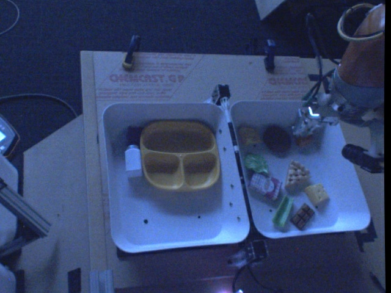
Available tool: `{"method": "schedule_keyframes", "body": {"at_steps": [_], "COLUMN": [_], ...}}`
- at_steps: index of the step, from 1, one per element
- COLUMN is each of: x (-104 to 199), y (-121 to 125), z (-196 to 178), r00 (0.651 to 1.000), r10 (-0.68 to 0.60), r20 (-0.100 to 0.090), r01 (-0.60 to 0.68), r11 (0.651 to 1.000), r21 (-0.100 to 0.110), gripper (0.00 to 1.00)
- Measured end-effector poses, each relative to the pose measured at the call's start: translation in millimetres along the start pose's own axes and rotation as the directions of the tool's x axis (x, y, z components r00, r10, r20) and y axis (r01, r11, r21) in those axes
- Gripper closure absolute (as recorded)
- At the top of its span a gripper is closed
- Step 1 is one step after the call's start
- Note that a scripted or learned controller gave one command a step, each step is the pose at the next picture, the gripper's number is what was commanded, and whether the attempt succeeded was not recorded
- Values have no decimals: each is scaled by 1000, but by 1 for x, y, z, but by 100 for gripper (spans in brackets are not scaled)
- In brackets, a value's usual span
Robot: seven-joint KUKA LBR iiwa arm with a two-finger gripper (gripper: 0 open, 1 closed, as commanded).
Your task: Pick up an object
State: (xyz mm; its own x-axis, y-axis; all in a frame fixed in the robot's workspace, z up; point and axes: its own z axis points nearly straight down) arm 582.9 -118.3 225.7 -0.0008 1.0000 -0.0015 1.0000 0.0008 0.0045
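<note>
Toys, eight, lie in the right bin [357,194] below-left of the claw [305,127]; the green stick [282,211] runs lengthwise toward it. One yellow plate [179,155] and one bottle [132,161] sit far left.

Very dim, blue-tinted and grainy throughout, with soft detail, faint shadows and darkest corners away from the bench.

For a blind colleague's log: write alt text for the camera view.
A grey arm's gripper hangs over the far corner of the right bin, which holds small toy foods. The left bin holds a yellow divided tray with a small white bottle beside it.
</note>
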Motion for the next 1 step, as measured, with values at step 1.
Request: {"method": "schedule_keyframes", "body": {"at_steps": [1], "x": [21], "y": [-37], "z": [-2], "r00": [1000], "r10": [-1], "r20": [-3], "r01": [1], "r11": [1000], "r21": [9], "gripper": [100]}}
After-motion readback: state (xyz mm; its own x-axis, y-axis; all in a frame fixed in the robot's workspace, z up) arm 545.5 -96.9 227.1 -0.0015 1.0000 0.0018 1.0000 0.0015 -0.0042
